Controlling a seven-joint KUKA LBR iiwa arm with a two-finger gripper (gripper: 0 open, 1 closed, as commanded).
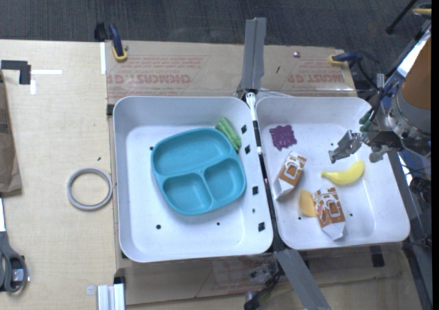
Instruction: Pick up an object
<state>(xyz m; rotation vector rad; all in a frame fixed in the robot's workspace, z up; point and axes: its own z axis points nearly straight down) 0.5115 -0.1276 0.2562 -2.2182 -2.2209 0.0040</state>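
Taking the banana [345,173] as the landmark, since the gripper [358,145] hangs just above it, this looks like the thing most likely meant for picking.

Nearest the camera, below and to the left of the banana, a carton [330,210] lies flat with an orange piece [306,204] touching its left side. They are loose and tumbled, not arranged, as bin stock would be. A second carton [290,172] lies left of the banana, tilted, close to the wall between the bins.

The banana rests on the floor of the right bin [392,228], toward its right side, apart from the cartons. Its long axis runs left to right with a slight rise — the right tip points up toward the gripper, the left tip sits lower, and the curve sags toward the camera.

The gripper is above and just right of the banana's upper tip, one finger reaching left. The jaws stand apart, with nothing between them. My reading is that a grasp across the short width would suit better than along the length.

Farther off, up and left of the banana, lies a purple piece [282,136].

Well left of the banana, in the left bin [130,185], a blue tray [197,172] sits with a green piece [230,133] at its far corner.
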